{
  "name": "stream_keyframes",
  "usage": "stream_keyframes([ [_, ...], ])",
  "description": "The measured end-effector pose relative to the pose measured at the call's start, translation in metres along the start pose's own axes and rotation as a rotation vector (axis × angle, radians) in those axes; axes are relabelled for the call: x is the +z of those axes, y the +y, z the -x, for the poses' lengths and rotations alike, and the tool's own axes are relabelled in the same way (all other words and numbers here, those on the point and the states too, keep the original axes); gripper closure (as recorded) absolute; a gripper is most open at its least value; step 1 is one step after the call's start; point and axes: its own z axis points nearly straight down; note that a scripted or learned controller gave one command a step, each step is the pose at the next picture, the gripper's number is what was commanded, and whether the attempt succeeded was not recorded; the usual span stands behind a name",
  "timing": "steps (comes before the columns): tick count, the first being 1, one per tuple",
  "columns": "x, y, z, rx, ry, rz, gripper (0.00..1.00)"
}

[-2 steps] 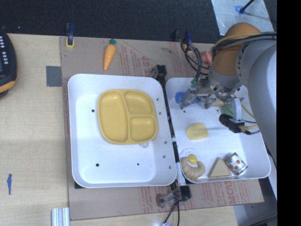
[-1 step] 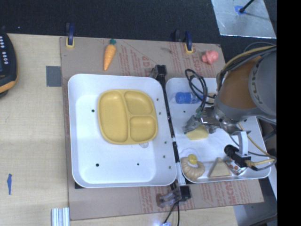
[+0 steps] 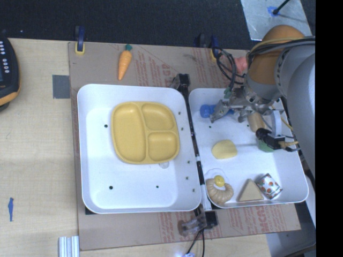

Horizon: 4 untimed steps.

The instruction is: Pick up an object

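The tool is seen low over the rear part of the right bin, and that bin is taken as the landmark below. A small blue object lies in the bin's rear left corner, just beside the tool on the side toward the left bin. Whether the two touch cannot be told, and nothing is seen held. Whether the tool is set wide or narrow cannot be told either, since the mechanism is small and cluttered with cables.

The step in hand is judged to be the approach to a grasp, with the blue object as the likeliest target. The following points are advised:

1. The tool should be centred over the object before any descent, so that the object is straddled and not pushed.
2. Clearance from the bin's rear wall and left wall should be checked, because the object lies near both.
3. The closing should be made low, near the bin floor, as a small rounded piece is judged prone to slip out.

Other candidates lie in the same bin. A pale yellow lump lies near the bin's middle; a pretzel-like piece, a tan wedge and a small can lie along its front edge. A yellow divided plate rests in the left bin, and a toy carrot lies on the bench behind that bin.
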Motion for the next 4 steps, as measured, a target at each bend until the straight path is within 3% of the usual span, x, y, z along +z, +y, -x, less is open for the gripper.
stream_keyframes([
  [1, 0.001, -0.083, -0.015, 0.011, -0.001, 0.018, 0.0],
  [2, 0.001, -0.089, -0.006, 0.01, -0.003, 0.023, 0.0],
  [3, 0.002, -0.099, -0.018, 0.009, -0.002, 0.022, 0.0],
  [4, 0.001, -0.089, -0.003, 0.012, -0.004, 0.028, 0.0],
])
